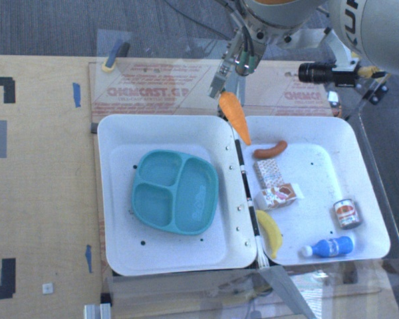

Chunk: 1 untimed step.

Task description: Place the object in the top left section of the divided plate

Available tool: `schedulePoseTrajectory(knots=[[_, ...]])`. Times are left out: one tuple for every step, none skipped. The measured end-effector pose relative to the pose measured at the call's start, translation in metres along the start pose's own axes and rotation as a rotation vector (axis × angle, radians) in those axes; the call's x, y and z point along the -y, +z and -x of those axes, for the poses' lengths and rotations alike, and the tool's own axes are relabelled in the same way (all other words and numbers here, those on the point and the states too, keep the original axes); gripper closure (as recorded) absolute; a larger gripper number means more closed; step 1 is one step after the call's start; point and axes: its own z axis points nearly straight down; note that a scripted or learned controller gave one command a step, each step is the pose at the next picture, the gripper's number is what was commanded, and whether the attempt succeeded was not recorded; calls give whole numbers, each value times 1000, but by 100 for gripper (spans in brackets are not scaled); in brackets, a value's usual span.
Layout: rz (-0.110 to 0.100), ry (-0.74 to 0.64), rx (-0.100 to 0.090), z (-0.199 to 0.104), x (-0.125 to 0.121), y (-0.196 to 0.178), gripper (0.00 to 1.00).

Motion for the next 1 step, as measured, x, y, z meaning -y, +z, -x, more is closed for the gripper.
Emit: schedulePoseTrajectory(knots=[[-1, -46, -4, -59, 7, 187, 100]])
